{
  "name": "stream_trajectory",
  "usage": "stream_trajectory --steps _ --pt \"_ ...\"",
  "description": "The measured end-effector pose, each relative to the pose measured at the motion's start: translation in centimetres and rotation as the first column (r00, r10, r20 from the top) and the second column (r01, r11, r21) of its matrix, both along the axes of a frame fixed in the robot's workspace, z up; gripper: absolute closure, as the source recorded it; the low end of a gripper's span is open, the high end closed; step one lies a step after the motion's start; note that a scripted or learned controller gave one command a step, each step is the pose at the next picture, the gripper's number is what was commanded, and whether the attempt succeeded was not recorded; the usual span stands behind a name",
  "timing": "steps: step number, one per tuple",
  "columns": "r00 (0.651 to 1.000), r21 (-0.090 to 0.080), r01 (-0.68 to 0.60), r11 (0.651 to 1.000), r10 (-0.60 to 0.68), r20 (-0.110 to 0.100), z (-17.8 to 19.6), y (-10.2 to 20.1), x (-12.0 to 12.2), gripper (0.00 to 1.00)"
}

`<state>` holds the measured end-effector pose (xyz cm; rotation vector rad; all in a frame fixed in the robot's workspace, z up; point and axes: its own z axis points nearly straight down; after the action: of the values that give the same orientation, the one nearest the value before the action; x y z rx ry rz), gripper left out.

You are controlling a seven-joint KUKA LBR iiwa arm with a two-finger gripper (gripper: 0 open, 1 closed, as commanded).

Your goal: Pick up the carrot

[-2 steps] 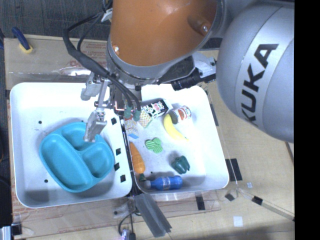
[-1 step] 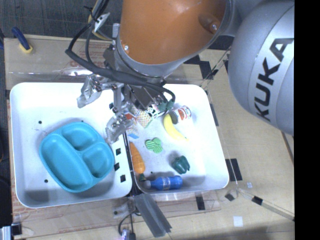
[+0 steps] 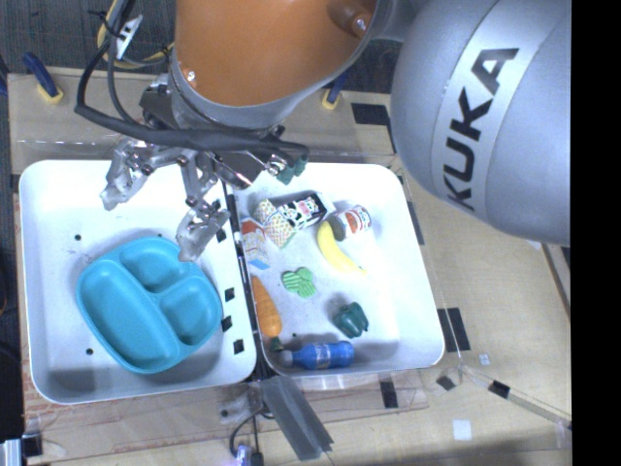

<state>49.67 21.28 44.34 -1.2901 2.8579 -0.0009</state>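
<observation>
The metal two-finger pincer [image 3: 155, 210] hangs spread and holding nothing over the left white bin's [image 3: 49, 260] far edge, just above the blue plastic divided tray [image 3: 146, 304]. The long orange carrot [image 3: 267, 307] lies along the right white bin's [image 3: 412, 289] left edge, near a blue bottle [image 3: 320, 355] at the near edge.

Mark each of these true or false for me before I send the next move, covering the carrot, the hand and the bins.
1. The carrot lies in the right bin. True.
2. The hand is over the left bin. True.
3. The carrot is between the hand's fingers. False: it lies in the bin, apart from the hand.
4. The blue divided tray sits in the right bin. False: it is in the left bin.
5. A banana lies in the right bin. True.
</observation>
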Motion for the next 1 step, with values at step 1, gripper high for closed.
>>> stream_trajectory --steps 1 --pt "0.992 -0.001 -0.126 0.992 0.126 0.0 -0.01 -3.19 5.17 0.0"
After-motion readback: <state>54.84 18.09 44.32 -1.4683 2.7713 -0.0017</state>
